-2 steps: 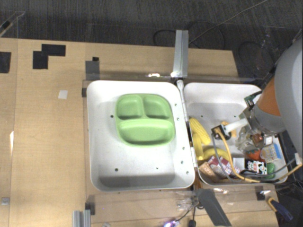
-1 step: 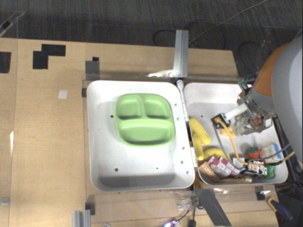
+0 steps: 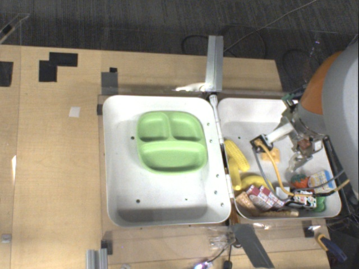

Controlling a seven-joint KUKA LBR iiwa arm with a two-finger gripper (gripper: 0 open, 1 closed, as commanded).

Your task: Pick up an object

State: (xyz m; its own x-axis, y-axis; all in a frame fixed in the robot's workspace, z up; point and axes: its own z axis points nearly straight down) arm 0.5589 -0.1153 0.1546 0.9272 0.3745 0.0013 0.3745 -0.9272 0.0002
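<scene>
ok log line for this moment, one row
arm: over right bin | hand: low in bin, grip unclear | near: corn cob, snack packets | left bin: green divided plate

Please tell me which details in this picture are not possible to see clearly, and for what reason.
- Gripper, camera view: too small and blurred to tell how it stands, or whether it touches anything.
- Small packets at the right bin's near corner: print too small to read.
- Items under the red-and-white wrapper: overlapped by it and by the corn cob.
- Arm: cut off by the right edge.
</scene>
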